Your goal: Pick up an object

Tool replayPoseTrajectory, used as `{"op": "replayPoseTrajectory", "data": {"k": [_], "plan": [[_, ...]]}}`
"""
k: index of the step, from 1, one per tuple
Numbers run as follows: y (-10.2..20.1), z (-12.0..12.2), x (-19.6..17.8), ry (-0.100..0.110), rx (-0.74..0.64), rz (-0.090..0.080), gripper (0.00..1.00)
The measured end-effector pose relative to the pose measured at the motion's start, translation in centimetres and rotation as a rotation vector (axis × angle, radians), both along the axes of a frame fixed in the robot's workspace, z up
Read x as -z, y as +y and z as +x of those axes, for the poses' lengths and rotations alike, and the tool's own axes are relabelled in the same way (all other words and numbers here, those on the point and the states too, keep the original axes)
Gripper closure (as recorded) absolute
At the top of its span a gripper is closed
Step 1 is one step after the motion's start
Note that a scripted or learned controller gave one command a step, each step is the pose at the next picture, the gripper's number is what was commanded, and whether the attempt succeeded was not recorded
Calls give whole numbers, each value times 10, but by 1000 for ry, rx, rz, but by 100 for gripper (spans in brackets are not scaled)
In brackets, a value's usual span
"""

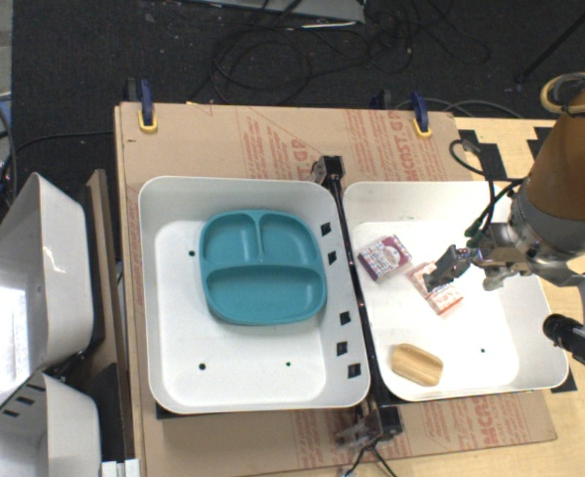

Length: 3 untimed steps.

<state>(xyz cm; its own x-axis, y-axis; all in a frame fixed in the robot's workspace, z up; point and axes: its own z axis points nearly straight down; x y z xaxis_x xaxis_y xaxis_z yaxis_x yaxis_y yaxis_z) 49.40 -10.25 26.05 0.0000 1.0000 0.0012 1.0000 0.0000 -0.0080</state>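
In the right bin [530, 366] lie three objects. A small purple and white packet [383, 256] rests near the bin's left wall. A red and white packet [443, 296] lies in the middle. A tan, bun-like block [416, 364] sits toward the front. My gripper [443, 271] reaches in from the right and hangs low over the upper end of the red and white packet, covering part of it. Whether it touches the packet is unclear.
The left bin [173, 366] holds a teal divided plate [263, 267]. A dark divider [350, 286] runs between the bins. The arm's grey and orange body [565, 182] looms over the right bin's right side. White containers [34, 286] stand off the bench at far left.
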Motion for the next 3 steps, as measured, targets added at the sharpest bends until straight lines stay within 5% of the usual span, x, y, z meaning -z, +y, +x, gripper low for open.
{"op": "replayPoseTrajectory", "data": {"k": [1,3], "plan": [[0,1,-3,-8,-1,-1,0],[11,-9,103,-2,1,0,0]]}}
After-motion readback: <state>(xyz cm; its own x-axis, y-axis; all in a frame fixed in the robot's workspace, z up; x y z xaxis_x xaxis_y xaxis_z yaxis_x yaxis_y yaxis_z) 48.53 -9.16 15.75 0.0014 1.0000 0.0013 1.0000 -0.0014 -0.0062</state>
